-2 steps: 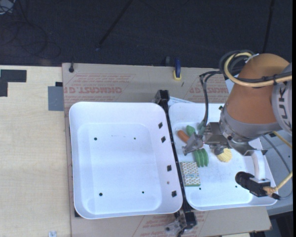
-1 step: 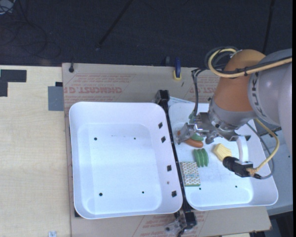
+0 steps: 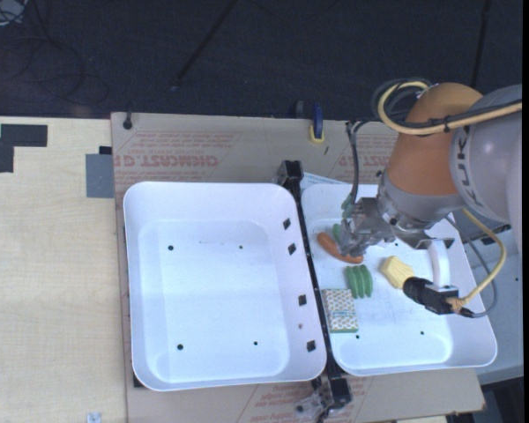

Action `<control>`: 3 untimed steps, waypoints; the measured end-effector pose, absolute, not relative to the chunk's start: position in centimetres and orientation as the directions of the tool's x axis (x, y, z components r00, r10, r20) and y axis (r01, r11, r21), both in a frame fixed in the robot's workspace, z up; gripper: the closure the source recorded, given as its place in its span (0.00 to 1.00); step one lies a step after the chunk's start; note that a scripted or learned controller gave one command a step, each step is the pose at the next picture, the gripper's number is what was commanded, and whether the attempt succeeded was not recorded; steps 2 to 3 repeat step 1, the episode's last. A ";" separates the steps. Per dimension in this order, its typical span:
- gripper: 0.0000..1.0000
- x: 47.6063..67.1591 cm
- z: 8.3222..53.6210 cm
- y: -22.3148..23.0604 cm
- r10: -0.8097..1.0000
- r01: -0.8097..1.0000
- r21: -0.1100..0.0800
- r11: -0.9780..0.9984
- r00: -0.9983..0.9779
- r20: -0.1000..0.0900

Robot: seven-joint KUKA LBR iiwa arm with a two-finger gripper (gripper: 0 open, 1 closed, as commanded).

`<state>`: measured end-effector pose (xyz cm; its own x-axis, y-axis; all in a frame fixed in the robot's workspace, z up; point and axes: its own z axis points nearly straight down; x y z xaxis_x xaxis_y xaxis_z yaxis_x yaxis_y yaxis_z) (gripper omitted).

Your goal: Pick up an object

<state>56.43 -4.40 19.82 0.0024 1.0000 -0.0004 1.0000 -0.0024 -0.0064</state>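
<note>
Both bins (image 3: 159,227) are white. In the right bin: an orange piece (image 3: 339,251), a green ridged one (image 3: 360,280), yellow corn (image 3: 394,270), and a checkered, seemingly green-speckled block (image 3: 340,310) at six o'clock.

Board under the bins (image 3: 213,151): bore red printed lettering along its far edge, seen upside down and mirrored; the characters could not be made out with certainty.
Board's near edge (image 3: 273,401): carried a faint strip of the same red print just below the left bin, too small to read.
Arm's grey casing (image 3: 463,161): showed part of dark lettering at the right, cut off and unreadable.
Small patterned packet (image 3: 340,309): showed a fine pattern, no legible words.
</note>
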 end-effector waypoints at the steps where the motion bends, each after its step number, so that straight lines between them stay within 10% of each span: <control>1: 1.00 52.4 27.4 -0.2 1.000 1.000 0.000 0.004 -0.004 0.002; 3: 1.00 52.4 27.4 -0.2 1.000 1.000 0.000 0.004 -0.004 0.002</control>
